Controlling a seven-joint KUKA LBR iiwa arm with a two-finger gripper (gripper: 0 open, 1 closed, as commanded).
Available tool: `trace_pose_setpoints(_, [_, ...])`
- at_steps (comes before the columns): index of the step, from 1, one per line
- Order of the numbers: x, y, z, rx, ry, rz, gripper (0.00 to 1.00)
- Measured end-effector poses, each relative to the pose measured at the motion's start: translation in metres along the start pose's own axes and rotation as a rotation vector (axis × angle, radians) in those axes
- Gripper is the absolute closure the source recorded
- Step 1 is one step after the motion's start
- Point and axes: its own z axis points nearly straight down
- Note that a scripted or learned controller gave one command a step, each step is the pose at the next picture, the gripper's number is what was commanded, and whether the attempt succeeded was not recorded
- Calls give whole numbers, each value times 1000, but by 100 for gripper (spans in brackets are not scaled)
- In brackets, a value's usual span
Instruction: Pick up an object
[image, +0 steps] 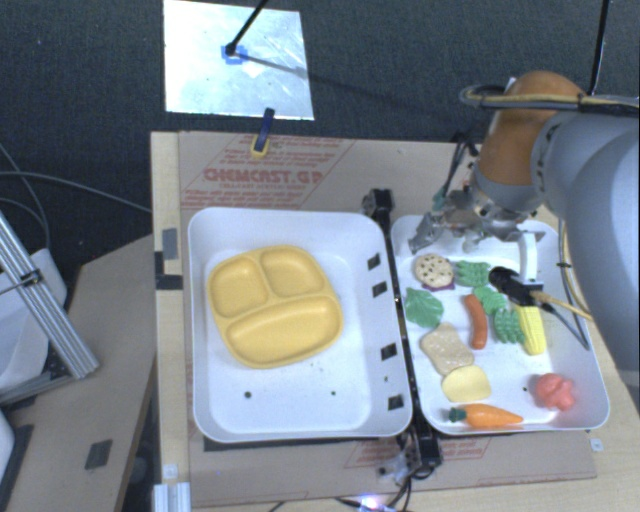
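Note:
My gripper (452, 228) hangs low over the far end of the right bin (598, 392), just above a round speckled cookie (433, 269). Nothing shows between its tips. Toy foods lie in this bin: a green leafy piece (424, 307) beside the cookie, another green piece (474, 272), a red sausage (476, 320), and a yellow corn cob (531, 329). Nearer the front are a tan bread slice (446, 348), a pale yellow wedge (466, 384), an orange carrot (486, 416) and a pink lump (553, 391).
The left bin (300, 400) holds a yellow divided plate (273, 304). A black divider with clips (392, 300) runs between the bins. The arm's grey body and orange band (520, 135) loom over the right bin's far right corner.

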Motion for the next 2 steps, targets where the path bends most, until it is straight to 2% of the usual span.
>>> trace_pose_setpoints(1, [0, -84, 40, 10, 2, 8, 0])
trace_pose_setpoints(2, [-70, -126, 38, 5, -1, 11, 0])
